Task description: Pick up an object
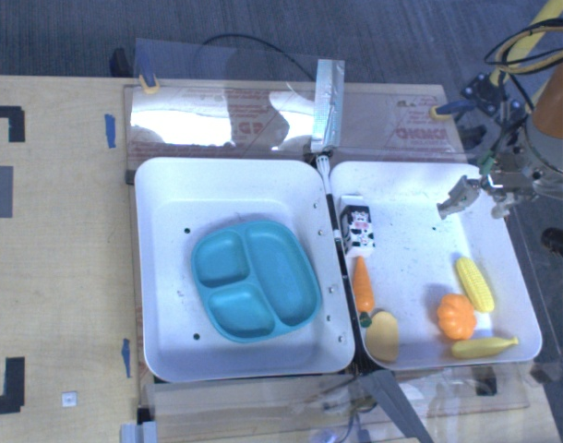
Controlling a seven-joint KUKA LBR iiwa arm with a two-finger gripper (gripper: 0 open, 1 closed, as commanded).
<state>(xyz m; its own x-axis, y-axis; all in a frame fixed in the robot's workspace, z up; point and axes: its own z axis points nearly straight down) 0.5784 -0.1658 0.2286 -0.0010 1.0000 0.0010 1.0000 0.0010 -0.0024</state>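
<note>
Yellow plastic corn cob (474, 283) is lying near the right white bin's (406, 197) far edge, so the tool (478, 197), hovering empty with fingers spread wide, should be descending squarely across it.

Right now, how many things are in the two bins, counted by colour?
Blue: 1, the divided plate
Yellow: 3, the corn cob, the banana, the pear-shaped piece
Orange: 2, the carrot, the small pumpkin
Black and white: 1, the small carton
Total: 7
</note>
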